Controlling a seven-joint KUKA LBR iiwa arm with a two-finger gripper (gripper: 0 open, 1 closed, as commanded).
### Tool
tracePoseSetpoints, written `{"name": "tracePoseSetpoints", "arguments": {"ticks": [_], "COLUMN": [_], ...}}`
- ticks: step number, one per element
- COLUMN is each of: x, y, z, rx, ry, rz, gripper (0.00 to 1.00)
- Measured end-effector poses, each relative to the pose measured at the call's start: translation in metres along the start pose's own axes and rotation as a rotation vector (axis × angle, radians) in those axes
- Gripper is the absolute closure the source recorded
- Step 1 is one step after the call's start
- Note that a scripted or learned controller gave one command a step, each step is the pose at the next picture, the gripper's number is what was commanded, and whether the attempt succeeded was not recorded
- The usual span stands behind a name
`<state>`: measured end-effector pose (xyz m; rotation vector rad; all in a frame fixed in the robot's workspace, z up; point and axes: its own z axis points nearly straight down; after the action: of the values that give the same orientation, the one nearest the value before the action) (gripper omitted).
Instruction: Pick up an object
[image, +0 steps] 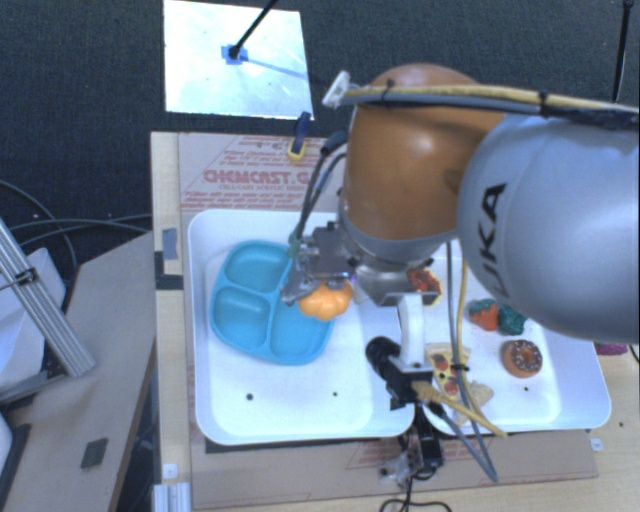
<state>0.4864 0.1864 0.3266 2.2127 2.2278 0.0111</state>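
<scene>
My gripper (318, 292) hangs over the right edge of the blue divided plate (262, 300) in the left bin (230, 400). It is shut on a yellow-orange toy fruit (327, 302), which sits between the fingers with its top hidden by the gripper body. The fruit overlaps the plate's right rim. The big grey and orange arm covers the upper part of the right bin.
The right bin (560, 405) holds a donut (521, 357), an orange and teal toy (492, 316), a pizza slice (444, 362), a pale cracker (478, 393) and a red item (426, 284) beside the wrist. Cardboard lies under both bins.
</scene>
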Motion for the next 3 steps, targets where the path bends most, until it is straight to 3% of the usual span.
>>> {"name": "tracePoseSetpoints", "arguments": {"ticks": [1,2,3], "x": [-0.043,-0.009,0.041], "y": [0.043,0.016,0.0], "z": [-0.021,0.09,0.019], "rx": [0.0,0.017,0.0], "ry": [-0.003,-0.006,0.002], "rz": [0.009,0.001,-0.003], "gripper": [1.0,1.0,1.0]}}
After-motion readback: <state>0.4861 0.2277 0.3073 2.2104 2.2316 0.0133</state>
